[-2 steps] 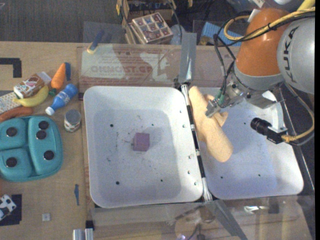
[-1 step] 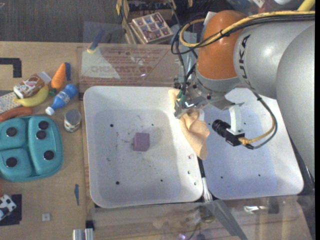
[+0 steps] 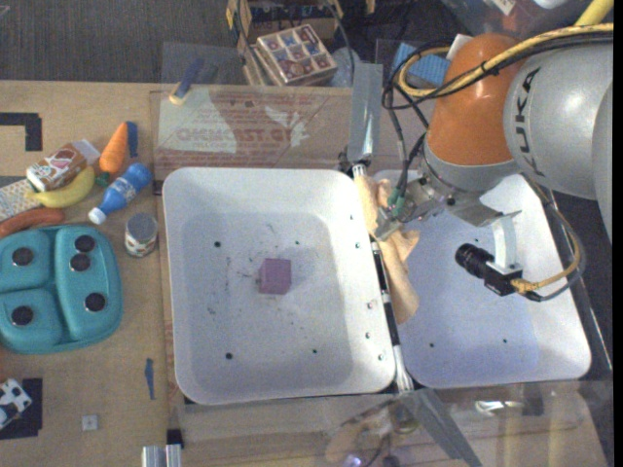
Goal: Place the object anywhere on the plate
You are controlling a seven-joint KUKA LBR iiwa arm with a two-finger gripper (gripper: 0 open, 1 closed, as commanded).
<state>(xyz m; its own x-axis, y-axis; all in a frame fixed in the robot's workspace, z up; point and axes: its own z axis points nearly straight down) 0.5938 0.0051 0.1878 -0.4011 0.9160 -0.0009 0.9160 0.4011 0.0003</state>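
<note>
Wooden bench (image 3: 97, 115) under even light, dark grey floor (image 3: 107, 22) behind it

The left bin (image 3: 195, 212) offers open floor all around the small purple block (image 3: 274, 275) at its middle. The arm (image 3: 526, 115) overhangs the right bin (image 3: 545, 348), crowding its upper half.

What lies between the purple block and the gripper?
In the camera view, bare white floor of the left bin, then its right wall, lie between the block and the gripper.
</note>
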